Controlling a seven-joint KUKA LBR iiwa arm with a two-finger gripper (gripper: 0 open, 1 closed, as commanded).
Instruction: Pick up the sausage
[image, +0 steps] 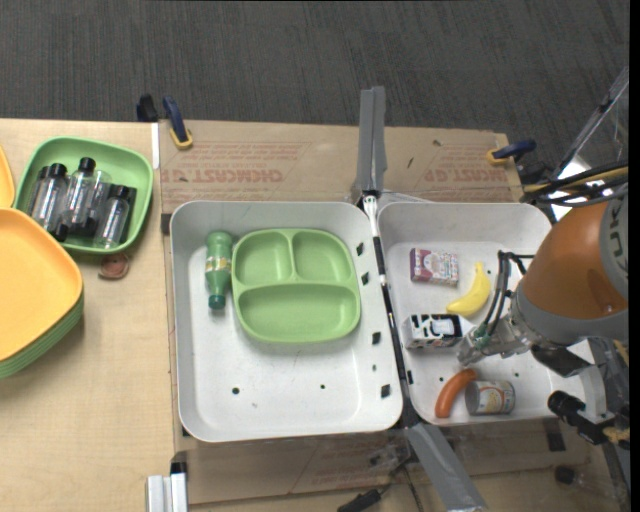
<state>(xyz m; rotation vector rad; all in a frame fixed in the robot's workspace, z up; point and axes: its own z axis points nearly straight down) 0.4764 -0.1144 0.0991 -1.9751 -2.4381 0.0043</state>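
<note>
Three items crowd the sausage (452, 392): can (490, 398), carton (433, 330), tool (478, 345), grip unclear.

Probably a robotics lab: grey carpet (250, 50), cardboard-covered bench (300, 165) with clamps (178, 122), two white bins (190, 330), tray of sample bottles (80, 200), stacked orange plates (35, 290).

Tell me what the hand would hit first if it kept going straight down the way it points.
Probably the sausage, lying just below and left of the hand; depth is unclear, so it might meet bin floor beside it instead.
</note>
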